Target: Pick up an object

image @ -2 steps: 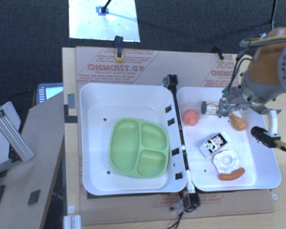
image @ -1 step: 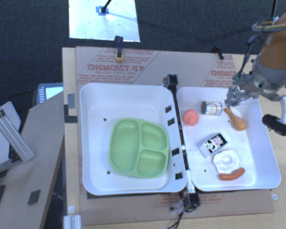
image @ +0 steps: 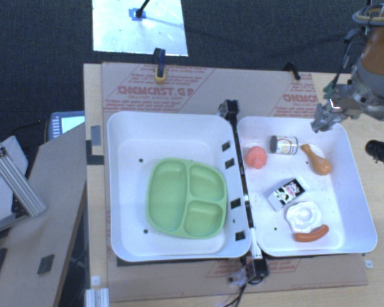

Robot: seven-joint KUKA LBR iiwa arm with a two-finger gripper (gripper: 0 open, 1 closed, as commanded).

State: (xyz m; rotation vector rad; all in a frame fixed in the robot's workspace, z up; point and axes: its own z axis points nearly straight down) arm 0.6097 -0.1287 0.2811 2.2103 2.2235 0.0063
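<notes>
The bench (image: 198, 82) is carrying two shallow white bins side by side on a printed cardboard sheet. The left bin (image: 125, 139) is holding a pale green divided tray (image: 185, 199), lying flat in its near half. The right bin (image: 352, 190) is holding the small items.

The arm (image: 377, 62) is reaching in from the right, its orange band showing above the wrist, and the gripper (image: 324, 121) is hanging over the far right corner of the right bin. Whether the jaws are released or clenched cannot be told from here; nothing is showing between them.

Items in the right bin, largest first. A black-and-white carton (image: 287, 193) is lying tilted near the bin's middle. A toy fried egg (image: 303, 215) is lying just near of it, and a toy sausage (image: 310, 235) is lying at the egg's near edge. A toy drumstick (image: 317, 158) is lying on the right side, pointing far-left. A small can (image: 285, 146) is lying on its side just left of the drumstick. A pink ball (image: 256, 157) is sitting left of the can, close to the divider.

The can and the drumstick are the items lying closest to the gripper, both near and left of it and apart from it. The ball, carton, egg and sausage are lying well apart from it.
</notes>
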